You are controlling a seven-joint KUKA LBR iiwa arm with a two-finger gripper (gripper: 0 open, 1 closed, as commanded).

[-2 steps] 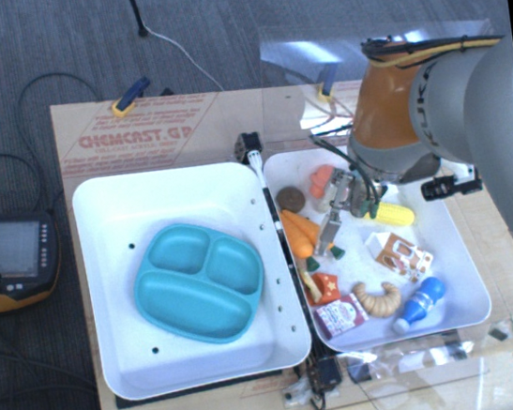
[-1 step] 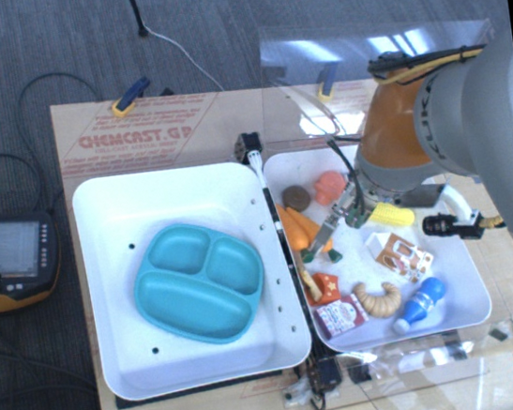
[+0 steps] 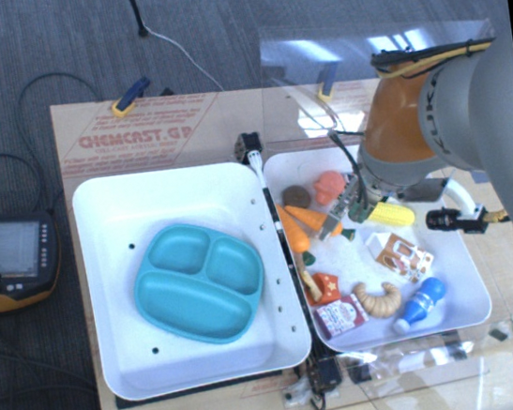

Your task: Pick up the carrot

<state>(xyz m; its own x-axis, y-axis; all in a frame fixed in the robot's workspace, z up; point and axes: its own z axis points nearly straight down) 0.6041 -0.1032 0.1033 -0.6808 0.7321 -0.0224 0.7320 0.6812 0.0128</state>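
The carrot [image 3: 308, 219] lies in the right bin [image 3: 470, 307], near its left wall. It is orange, with its green top pointing right and toward the front. My gripper [image 3: 344, 208] hangs low over the carrot's leafy right end, touching it or just above it. The grey wrist with the orange band [image 3: 402, 127] comes down from the upper right and hides part of the bin's far side. I cannot see the carrot held between the fingers.
The right bin is crowded. A second orange piece [image 3: 295, 239] lies beside the carrot, with a brown lump [image 3: 295, 196], a pink item [image 3: 329, 183], yellow corn [image 3: 391, 215], a small carton [image 3: 401, 256], a croissant [image 3: 381, 298] and a blue bottle [image 3: 420, 304] around it. The left bin [image 3: 97, 212] holds a blue divided plate [image 3: 201, 281].
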